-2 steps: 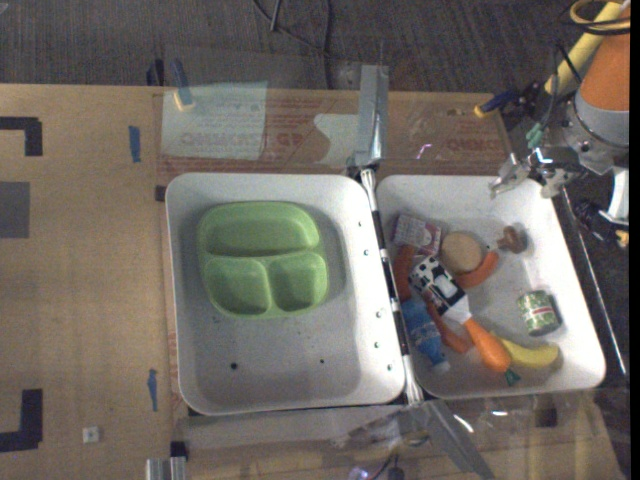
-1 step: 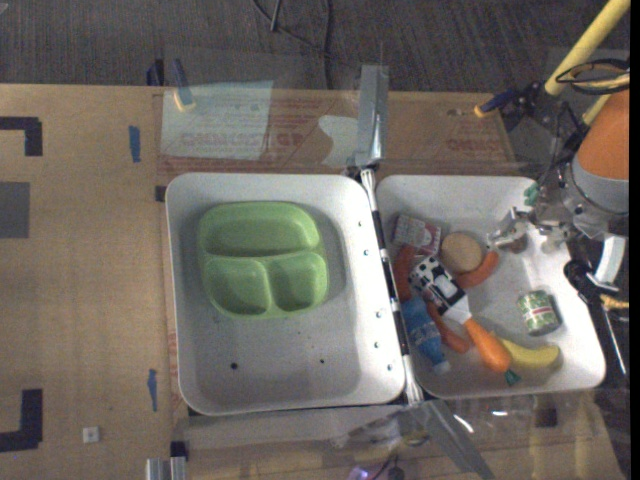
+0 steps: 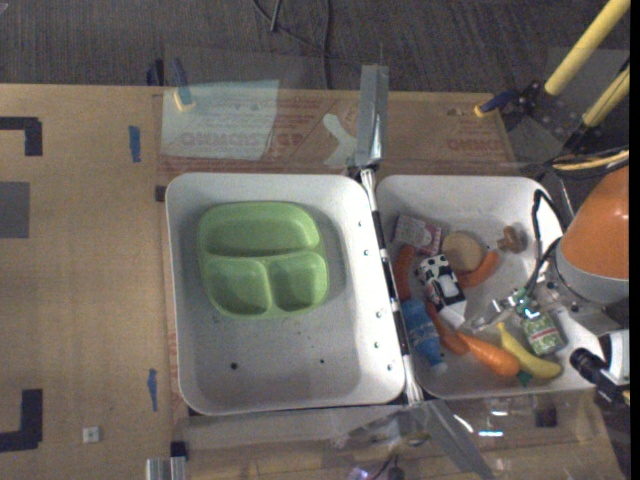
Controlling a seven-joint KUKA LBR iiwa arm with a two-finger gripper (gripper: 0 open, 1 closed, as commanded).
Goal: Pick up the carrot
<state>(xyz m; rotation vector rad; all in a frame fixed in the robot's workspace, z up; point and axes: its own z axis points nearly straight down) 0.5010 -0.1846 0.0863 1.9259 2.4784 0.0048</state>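
Pincer [image 3: 512,306] above carrot [image 3: 487,354] in rt bin [image 3: 470,190].

Carrot [image 3: 490,354] hemmed by banana [image 3: 530,356], bottle [image 3: 422,335]

A tan wooden bench [image 3: 80,298] fills most of the scene, with dark grey carpet [image 3: 130,23] beyond its far edge at twelve o'clock. Black cables [image 3: 290,3] loop on the carpet. Black tape marks [image 3: 22,136] sit at nine o'clock, blue tape strips [image 3: 134,143] nearby. Yellow poles [image 3: 592,36] slant at two o'clock
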